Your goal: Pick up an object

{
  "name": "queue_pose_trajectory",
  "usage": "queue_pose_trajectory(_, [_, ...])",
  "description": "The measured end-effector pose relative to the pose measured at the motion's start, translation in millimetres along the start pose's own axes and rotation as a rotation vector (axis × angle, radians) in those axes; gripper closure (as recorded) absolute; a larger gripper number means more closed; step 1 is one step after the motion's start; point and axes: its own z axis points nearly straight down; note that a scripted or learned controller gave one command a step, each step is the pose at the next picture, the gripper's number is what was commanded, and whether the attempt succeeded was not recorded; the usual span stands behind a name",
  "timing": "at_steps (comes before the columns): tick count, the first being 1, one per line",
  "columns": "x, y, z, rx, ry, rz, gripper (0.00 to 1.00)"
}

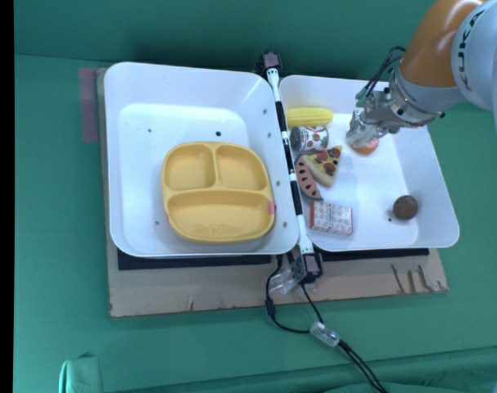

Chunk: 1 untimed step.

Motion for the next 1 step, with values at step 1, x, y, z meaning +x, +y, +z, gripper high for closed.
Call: queue_pose_trajectory(1, [0.0, -0.1, 0.1, 0.000, 0.000, 0.000, 0.00])
